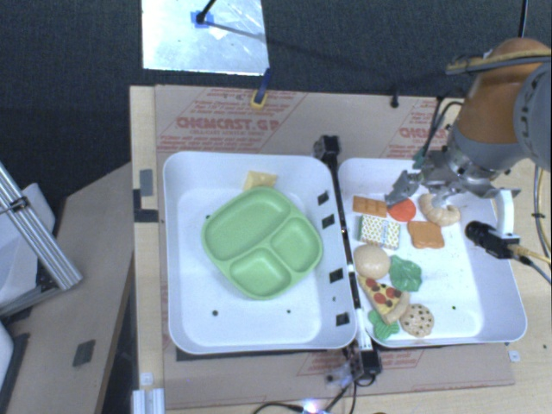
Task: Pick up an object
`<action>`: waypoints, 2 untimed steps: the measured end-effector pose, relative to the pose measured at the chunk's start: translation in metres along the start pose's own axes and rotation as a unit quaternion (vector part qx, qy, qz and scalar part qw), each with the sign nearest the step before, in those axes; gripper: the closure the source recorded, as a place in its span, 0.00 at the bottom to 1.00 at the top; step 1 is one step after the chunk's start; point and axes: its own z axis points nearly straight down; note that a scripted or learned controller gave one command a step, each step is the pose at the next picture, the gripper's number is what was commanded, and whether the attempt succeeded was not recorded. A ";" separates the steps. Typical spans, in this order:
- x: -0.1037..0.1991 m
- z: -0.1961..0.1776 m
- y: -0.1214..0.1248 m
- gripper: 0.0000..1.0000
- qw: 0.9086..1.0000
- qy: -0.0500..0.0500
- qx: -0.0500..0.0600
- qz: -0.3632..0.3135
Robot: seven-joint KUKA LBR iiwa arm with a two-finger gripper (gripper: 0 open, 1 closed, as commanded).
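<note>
End effector (412, 188) hovering low in the right bin (496, 304), over the far part of the toy-food cluster; impossible to tell its state or whether anything is held.

To do well: settle on one piece with bare floor around it, descend straight, avoid nudging neighbours.

Candidates, largest to smallest: pizza slice (385, 298) well nearer the camera; green leafy piece (405, 273) short of that; tan toast square (426, 235) just to the arm side; orange cracker (369, 206) beside, toward the left bin (181, 257); red tomato (401, 210) directly under, round, glossy, liable to roll.
</note>
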 end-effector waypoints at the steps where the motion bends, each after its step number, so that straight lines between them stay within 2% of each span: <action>1: 0.000 -0.008 0.003 0.00 1.000 -0.001 -0.007 -0.001; 2: -0.004 0.044 -0.006 0.00 1.000 -0.001 -0.005 0.000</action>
